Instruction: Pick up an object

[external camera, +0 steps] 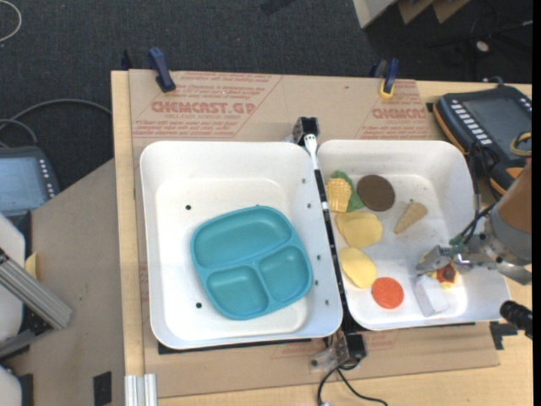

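The arm [516, 227] comes in from the right and reaches low over the right bin [456, 163], near its front right corner. Its gripper [435, 265] points left, toward the middle of that bin. The fingers are too small and blurry to make out.

Robotics lab: clamped bench [254, 100], teach pendant [486, 118]

Both white bins [161, 227] under me look like smooth, faintly glossy plastic. In the left bin, the teal tray [251, 262] is smooth, satin-finished plastic. Right of the tray, the toy foods look moulded plastic: a matt brown disc [375, 192], pale yellow pieces [359, 228]. My desk [211, 108] is matt printed cardboard.
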You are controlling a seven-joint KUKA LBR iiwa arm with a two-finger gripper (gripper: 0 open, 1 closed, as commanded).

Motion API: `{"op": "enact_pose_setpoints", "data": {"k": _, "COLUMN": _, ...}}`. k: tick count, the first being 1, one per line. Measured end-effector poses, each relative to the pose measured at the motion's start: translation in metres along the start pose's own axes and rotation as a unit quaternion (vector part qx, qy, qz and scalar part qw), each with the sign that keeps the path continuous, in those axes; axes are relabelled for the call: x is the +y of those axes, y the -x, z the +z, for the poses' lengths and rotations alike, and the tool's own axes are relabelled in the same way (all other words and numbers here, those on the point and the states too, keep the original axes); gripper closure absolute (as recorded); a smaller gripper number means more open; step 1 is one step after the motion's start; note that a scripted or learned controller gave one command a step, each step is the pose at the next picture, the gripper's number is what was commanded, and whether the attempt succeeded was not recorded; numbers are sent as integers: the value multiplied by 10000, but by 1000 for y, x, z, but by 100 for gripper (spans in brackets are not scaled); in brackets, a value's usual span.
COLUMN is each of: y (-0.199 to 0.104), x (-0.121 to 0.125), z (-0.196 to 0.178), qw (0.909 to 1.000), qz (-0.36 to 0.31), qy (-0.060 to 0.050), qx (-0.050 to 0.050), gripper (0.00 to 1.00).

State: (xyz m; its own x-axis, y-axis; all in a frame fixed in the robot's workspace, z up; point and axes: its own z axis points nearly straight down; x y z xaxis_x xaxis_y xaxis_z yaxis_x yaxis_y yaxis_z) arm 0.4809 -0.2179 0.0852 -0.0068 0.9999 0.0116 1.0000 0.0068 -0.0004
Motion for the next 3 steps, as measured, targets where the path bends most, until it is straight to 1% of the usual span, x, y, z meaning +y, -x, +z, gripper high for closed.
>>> {"op": "enact_pose_setpoints", "data": {"k": 1, "y": -2, "x": 67, "z": 2, "qw": 10000, "qz": -7, "qy": -18, "qx": 11, "gripper": 0}}
{"op": "enact_pose_setpoints", "data": {"k": 2, "y": -38, "x": 142, "z": 0, "qw": 10000, "qz": -3, "qy": 39, "qx": -57, "gripper": 0}}
{"op": "enact_pose_setpoints", "data": {"k": 3, "y": -27, "x": 85, "z": 1, "qw": 10000, "qz": 46, "qy": -21, "qx": -53, "gripper": 0}}
